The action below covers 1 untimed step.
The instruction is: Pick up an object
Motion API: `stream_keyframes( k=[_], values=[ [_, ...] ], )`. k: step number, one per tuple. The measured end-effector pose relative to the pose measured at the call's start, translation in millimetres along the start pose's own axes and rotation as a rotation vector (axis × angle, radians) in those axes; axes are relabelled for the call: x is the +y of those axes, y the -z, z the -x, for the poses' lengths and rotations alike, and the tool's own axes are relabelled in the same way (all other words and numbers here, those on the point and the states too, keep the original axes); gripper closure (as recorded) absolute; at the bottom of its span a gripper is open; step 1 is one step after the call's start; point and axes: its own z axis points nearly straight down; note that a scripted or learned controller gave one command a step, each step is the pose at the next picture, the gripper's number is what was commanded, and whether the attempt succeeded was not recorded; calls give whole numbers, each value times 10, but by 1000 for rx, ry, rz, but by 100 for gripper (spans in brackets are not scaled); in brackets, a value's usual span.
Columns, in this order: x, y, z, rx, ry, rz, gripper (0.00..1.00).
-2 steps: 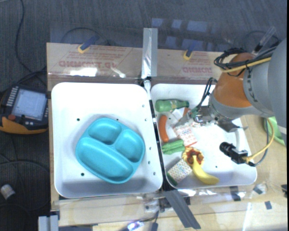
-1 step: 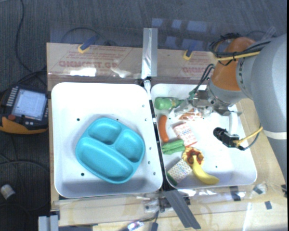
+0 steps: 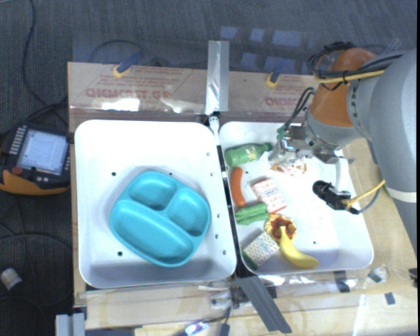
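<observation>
While the gripper (image 3: pixel 292 148) hangs low over the right bin (image 3: pixel 350 247), probably aiming at the small red-and-white packet (image 3: pixel 288 165) beneath it, I cannot tell its state; the blurred view hides that.

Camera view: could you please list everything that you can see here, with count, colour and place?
bins: two, white, side by side on the bench
divided plate: one, turquoise, in the left bin
bottle: one, green, top of the right bin
hot dog: one, orange, by the divider
packet: one, red and white, middle of the right bin
banana: one, yellow, front of the right bin
pendant: one, orange and black, on the floor at left
gripper: one, grey, over the right bin's back
arm: one, grey with orange band, from the right
</observation>
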Motion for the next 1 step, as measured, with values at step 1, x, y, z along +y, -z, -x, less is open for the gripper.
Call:
stream_keyframes(
  k=[1],
  values=[
    [-92,768,-296,23,422,-55,100]
  ],
)
